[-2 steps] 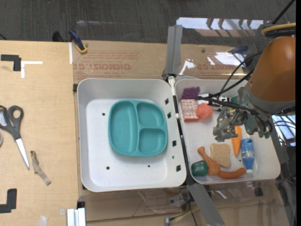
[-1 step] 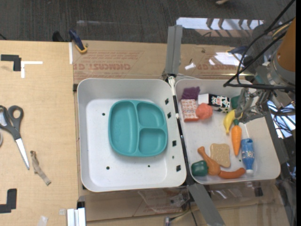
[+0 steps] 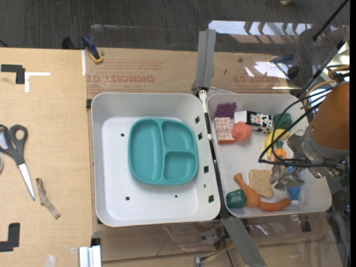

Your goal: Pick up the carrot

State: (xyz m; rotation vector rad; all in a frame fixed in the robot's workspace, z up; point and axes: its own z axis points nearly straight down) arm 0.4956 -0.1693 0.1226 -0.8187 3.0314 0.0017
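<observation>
The carrot point(image 3: 276, 206), an orange-red tapered piece, lies flat along the near wall of the right bin point(image 3: 311, 207). Its left end meets an orange drumstick-shaped toy point(image 3: 248, 188). My gripper point(image 3: 283, 177) hangs low in the right bin, just above and slightly beyond the carrot, next to a tan bread slice point(image 3: 260, 183). Nothing shows in its grasp. The orange band of the arm point(image 3: 334, 121) hides the bin's right side.
A teal divided plate point(image 3: 163, 151) sits in the left bin point(image 3: 105, 166). The right bin also holds a green pepper point(image 3: 236, 199), a blue piece point(image 3: 294, 193), a salmon ball point(image 3: 242, 132), small boxes point(image 3: 224, 129), a purple item point(image 3: 226, 110) and a yellow banana point(image 3: 272, 142). Scissors point(image 3: 16, 152) lie on the bench at left.
</observation>
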